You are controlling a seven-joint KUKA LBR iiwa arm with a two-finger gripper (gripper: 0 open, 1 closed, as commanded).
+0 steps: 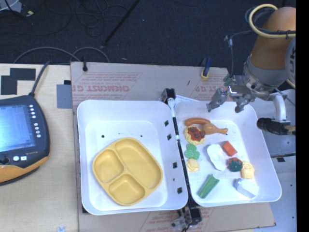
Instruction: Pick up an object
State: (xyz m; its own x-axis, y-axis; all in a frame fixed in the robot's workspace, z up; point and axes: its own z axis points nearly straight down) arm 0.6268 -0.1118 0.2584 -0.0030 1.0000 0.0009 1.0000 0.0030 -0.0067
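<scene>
Your gripper (226,101) hangs over the far edge of the right bin (268,178), with its two fingers spread wide and nothing between them. One fingertip points toward the bin divider, the other toward the arm's side.

Every loose object sits nearer the camera than the gripper, in that right bin. Closest to the fingers is a sausage (195,122), lying just beside a chicken drumstick (214,128). Touching the drumstick on the side away from the gripper is a small pizza slice (195,135). Farther on from that you have a green leafy piece (192,152) and then a pale yellow piece (192,165), both close to the divider. Toward the middle of the bin lies a white piece (216,157), with a red block (229,148) just beside it and a dark green and red item (234,165) touching its near end. A yellow piece (247,170) sits beside that. Farthest from the gripper are a green stick (208,186) and a light grey block (245,188).

The left bin (91,129), well away from the gripper, holds a yellow divided plate (126,170) with three compartments.
</scene>
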